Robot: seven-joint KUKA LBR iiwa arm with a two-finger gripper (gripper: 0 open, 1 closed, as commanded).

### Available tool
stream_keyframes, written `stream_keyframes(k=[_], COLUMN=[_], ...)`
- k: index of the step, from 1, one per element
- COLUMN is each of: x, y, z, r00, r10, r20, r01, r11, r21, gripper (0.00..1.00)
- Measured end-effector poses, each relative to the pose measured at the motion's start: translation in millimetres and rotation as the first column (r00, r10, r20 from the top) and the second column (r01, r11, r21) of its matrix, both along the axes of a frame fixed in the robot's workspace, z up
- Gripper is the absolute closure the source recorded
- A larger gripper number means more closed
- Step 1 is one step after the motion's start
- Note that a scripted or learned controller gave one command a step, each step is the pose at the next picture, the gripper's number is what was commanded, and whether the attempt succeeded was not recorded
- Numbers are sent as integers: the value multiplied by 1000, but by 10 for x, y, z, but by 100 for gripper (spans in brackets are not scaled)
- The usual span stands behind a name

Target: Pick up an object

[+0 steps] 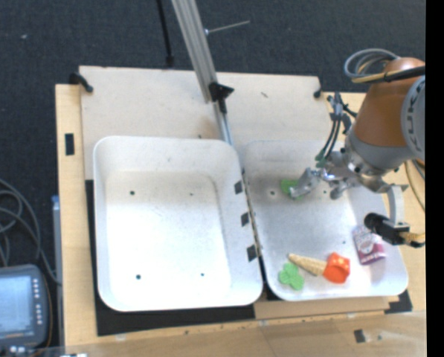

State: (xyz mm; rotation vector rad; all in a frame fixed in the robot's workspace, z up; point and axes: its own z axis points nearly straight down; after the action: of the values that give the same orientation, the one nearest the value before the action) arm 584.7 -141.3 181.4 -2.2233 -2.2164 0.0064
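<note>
As the arm reaches in from the right over the bench, its gripper hangs low in the right bin, near that bin's far left corner. The fingers point toward the left wall and sit against a small green object there; whether they are closed on it or merely touching it cannot be told from this angle.

Along the near edge of the same bin lie three more items: a green leaf-shaped piece close to the near left corner, a tan cone just beside it, and an orange block touching the cone's wide end. A pink-and-clear packet rests against the right wall, near the near right corner, partly behind a black fitting on the arm's cable run.

The left bin sits touching the right one along their shared edge, where black clips mark the seam. A metal pole rises at a slant from the far edge of the bench between the two bins. A grey monitor stands on the floor off the bench's near left corner, beside loose cables.
</note>
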Motion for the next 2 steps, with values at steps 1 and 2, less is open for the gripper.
stream_keyframes(k=[1,2], x=[-6,16], y=[18,16], z=[-426,-288], r00=[1000,1000], r10=[-2,-9], r20=[1,10], r01=[2,9], r11=[1000,1000], r21=[-1,2], gripper=[0,100])
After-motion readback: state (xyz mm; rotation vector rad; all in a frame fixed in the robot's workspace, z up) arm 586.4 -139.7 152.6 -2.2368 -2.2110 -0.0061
